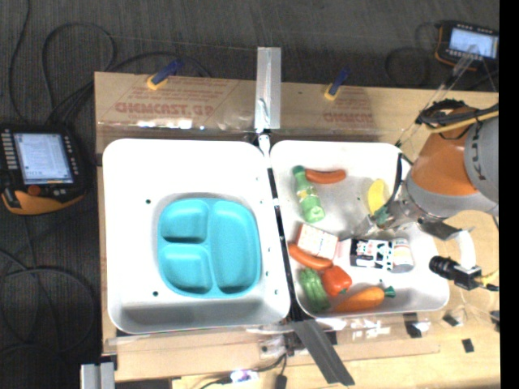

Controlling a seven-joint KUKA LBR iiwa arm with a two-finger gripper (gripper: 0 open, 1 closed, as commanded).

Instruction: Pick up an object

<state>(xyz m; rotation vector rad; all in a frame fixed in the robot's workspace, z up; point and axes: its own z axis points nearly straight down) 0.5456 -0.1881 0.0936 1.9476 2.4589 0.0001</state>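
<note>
The arm (454, 173) is seen entering from 3 o'clock, its gripper (388, 215) lowered into the right bin (357, 149) just below the yellow banana (377, 194) and just above the black-and-white carton (381, 254). Whether the jaws are apart or together cannot be told; the wrist hides them. No object is seen held. Candidate objects are crowded in the right bin: a green bottle (308, 197) and a sausage (326, 175) toward 12 o'clock, a small white box (316, 240) at centre, a red pepper (336, 279), a green vegetable (313, 288) and a carrot (362, 298) toward 6 o'clock. The left bin (130, 217) is occupied by a teal tray (209, 245). Risks judged: the curved banana may be squeezed out sideways on closing; the carton, lying flat, may be nudged rather than gripped; a close neighbour may be caught or pushed along, giving a double or empty pick.
</note>
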